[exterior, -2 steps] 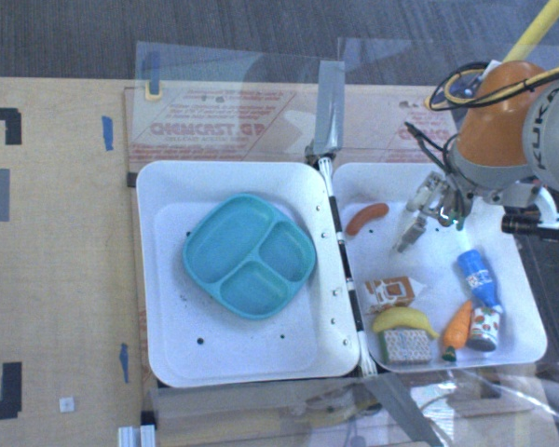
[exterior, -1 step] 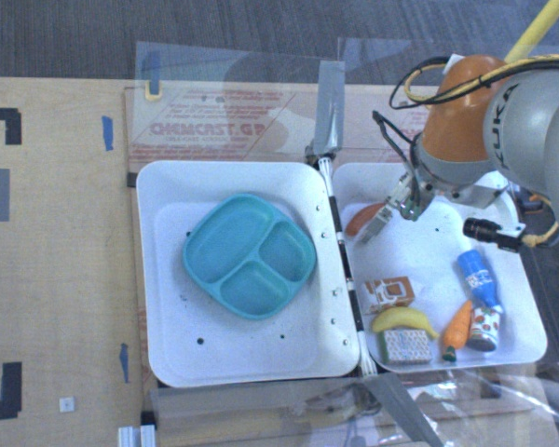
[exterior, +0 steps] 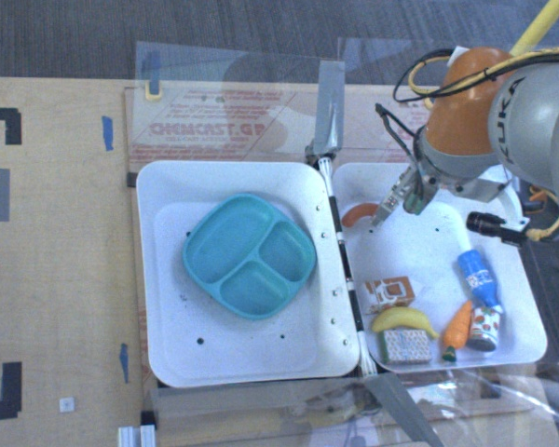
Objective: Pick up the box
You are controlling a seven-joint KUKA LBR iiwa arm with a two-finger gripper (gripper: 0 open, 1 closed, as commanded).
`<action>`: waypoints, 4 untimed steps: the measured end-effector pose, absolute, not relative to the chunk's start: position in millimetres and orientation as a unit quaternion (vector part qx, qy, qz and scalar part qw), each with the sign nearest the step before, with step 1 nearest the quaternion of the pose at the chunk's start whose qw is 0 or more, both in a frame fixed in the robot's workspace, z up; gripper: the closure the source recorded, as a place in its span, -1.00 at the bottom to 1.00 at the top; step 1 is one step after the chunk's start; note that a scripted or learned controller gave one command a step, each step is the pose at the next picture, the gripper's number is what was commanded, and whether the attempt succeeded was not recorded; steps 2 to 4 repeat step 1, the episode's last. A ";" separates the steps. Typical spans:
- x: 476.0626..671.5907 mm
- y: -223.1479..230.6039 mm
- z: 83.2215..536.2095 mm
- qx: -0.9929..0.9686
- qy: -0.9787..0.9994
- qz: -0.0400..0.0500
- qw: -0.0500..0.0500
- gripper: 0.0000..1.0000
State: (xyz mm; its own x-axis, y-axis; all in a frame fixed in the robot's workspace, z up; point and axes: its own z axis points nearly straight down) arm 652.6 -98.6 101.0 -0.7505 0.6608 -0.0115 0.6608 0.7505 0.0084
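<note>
The box is small, brown and white, and lies flat in the right bin near its left wall. My gripper hangs over the upper left part of that bin, pointing down and to the left. It is well above the box in the view and apart from it. Its tip is just right of an orange-red object. Nothing shows in the gripper.
Below the box lie a banana and a speckled rectangular pad. A carrot, a blue bottle and a small can sit at the right. The left bin holds a blue divided plate.
</note>
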 end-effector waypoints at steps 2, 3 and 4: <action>662.0 -39.5 186.4 0.489 0.872 0.001 0.004 1.00; 662.0 -39.5 186.4 0.489 0.872 0.001 0.004 1.00; 662.0 -39.5 186.4 0.489 0.872 0.001 0.004 1.00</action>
